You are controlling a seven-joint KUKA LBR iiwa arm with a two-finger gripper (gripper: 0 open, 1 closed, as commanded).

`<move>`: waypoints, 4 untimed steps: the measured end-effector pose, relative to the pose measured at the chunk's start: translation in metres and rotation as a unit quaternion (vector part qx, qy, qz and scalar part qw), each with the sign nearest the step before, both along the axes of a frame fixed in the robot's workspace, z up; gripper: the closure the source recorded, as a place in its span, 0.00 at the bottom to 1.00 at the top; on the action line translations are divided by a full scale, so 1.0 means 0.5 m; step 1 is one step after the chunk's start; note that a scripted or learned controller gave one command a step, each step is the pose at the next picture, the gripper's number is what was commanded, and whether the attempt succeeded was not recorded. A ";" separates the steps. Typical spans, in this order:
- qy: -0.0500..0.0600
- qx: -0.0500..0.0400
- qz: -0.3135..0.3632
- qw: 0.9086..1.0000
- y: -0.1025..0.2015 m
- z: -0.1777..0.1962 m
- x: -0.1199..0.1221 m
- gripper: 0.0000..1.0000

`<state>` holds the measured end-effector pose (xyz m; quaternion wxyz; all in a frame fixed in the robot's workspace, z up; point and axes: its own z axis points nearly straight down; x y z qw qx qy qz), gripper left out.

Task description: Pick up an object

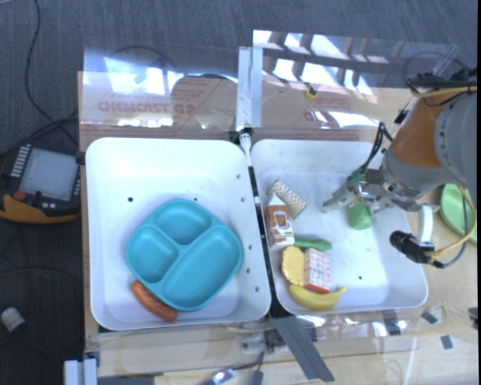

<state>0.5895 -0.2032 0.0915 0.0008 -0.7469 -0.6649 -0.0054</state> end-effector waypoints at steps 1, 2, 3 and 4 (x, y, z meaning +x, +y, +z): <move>-0.002 -0.007 -0.008 1.000 0.050 -0.002 -0.047 0.00; 0.004 -0.006 0.152 0.988 -0.032 0.090 -0.038 0.00; 0.000 -0.002 0.184 0.983 -0.023 0.009 0.005 0.00; 0.001 -0.002 0.184 0.983 -0.022 0.024 0.004 1.00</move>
